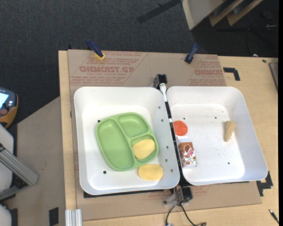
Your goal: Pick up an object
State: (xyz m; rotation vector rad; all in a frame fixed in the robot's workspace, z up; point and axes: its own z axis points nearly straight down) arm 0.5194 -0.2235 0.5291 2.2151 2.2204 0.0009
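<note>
**Bench inspection: two bins loaded, items at rest**

Nearest the camera, a black cable [185, 216] trails off the near edge of the cardboard sheet [132, 66] that covers the bench. Printed red lettering runs along the sheet's far side, where two blue clamps [95, 50] pin it down. Dark carpet [44, 26] lies beyond and to the left; pale wooden boards [221, 13] show at the far right.

Left bin [84, 132]: a green divided tray [117, 143] lies flat, slightly turned. One yellow rounded piece [143, 148] sits in the tray's small near-right compartment. A second yellow piece [150, 172] lies on the bin floor, just beside the tray's near-right corner.

Right bin [247, 132]: an orange-red round item [180, 128] lies close to the left wall. A small red-and-white packet [187, 154] lies just near of it, apart from it. A tan cone-shaped item [229, 130] lies well apart toward the right side.

All candidate objects for picking rest on bin floors or in the tray. Pincer state: cannot be told from this view.
</note>
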